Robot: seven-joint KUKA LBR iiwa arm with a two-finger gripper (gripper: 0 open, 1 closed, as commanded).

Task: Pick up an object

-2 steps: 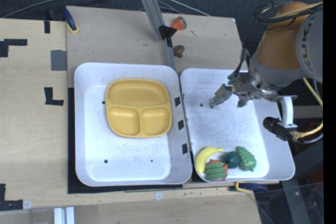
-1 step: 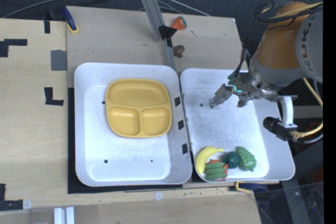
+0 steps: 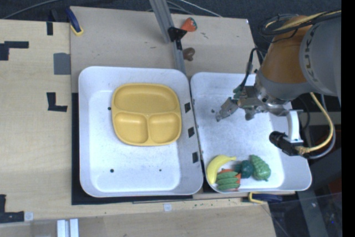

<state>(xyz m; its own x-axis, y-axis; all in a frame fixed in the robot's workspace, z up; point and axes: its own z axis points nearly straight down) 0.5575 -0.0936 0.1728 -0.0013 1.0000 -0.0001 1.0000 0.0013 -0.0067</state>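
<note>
Your jaws [image 3: 237, 109] hang spread and empty — the banana [image 3: 218, 165] lies toward the right bin's [image 3: 216, 86] near edge.

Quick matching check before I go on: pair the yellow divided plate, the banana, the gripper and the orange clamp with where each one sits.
Things:
1. yellow divided plate
2. banana
3. gripper
4. orange clamp

Places:
A. over the right bin's bare middle
B. on the bench beyond the bins
C. in the left bin
D. right bin's near edge, beside the green toys

Pairs: 1-C, 2-D, 3-A, 4-B
</note>
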